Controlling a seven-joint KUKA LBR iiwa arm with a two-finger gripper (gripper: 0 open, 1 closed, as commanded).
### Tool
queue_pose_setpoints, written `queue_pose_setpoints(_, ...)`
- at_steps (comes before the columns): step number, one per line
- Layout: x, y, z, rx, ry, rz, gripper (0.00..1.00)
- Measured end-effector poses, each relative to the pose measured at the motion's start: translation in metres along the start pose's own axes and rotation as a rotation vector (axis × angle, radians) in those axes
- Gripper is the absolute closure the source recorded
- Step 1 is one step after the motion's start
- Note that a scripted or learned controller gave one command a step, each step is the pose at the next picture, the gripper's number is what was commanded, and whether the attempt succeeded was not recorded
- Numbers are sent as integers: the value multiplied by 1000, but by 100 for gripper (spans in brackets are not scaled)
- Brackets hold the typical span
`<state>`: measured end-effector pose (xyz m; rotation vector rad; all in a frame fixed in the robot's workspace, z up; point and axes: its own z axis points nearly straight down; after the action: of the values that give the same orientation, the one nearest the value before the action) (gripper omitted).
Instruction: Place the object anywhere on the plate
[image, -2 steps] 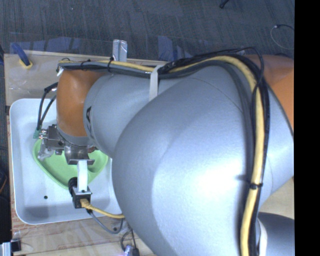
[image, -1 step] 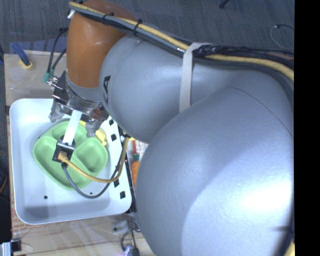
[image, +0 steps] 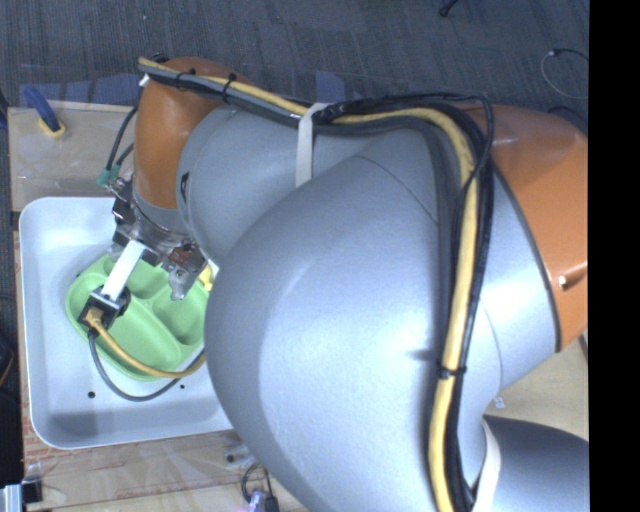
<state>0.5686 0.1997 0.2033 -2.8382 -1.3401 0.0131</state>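
One white bin (image: 40, 300) shows at the view's left, and inside it lies the green plate (image: 150, 345), a divided dish with raised lips, directly beneath and a little to the left of the gripper (image: 178, 272). Whether the gripper is spread, pressed together or pinching anything I cannot tell; its tip is dark, small and partly masked by a white bracket (image: 122, 270) and a yellow-and-black cable (image: 130, 375) that loops across the plate. No separate object can be made out near it, so where the object lies I cannot say. Judging from this, the coming move turns on the drop straight down onto the plate. To the gripper's right, the arm (image: 400, 320) reaches in steeply, its orange band (image: 160, 140) above the wrist.
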Motion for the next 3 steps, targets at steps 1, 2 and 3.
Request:
queue_pose_setpoints(1, 0, 0, 0, 1, 0, 0, 0)
queue_pose_setpoints(2, 0, 0, 0, 1, 0, 0, 0)
queue_pose_setpoints(3, 0, 0, 0, 1, 0, 0, 0)
